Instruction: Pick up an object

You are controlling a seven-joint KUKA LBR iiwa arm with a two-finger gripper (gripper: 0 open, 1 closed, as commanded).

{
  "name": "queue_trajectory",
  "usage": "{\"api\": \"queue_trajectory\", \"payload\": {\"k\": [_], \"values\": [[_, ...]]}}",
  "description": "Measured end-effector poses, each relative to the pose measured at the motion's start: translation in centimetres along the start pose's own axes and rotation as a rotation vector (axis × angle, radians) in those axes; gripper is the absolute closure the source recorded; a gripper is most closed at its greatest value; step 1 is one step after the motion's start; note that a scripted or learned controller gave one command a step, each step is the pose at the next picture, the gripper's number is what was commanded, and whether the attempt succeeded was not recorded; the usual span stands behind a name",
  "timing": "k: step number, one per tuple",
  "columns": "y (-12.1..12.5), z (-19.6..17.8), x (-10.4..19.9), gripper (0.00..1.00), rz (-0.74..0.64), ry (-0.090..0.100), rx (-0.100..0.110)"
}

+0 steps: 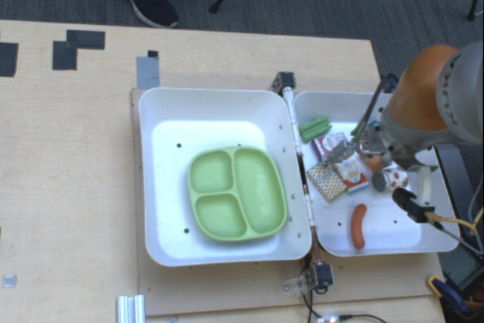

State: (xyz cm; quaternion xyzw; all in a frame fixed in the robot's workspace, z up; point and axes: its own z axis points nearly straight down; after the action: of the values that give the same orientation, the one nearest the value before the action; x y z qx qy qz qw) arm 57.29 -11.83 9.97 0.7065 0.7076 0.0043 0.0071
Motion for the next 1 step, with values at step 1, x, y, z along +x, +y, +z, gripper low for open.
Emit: {"api": "queue_trajectory", "payload": {"k": [1], "values": [[-8.18, 0.95, 1.87, 0.00, -0.001, 0.005, 0.013]]}}
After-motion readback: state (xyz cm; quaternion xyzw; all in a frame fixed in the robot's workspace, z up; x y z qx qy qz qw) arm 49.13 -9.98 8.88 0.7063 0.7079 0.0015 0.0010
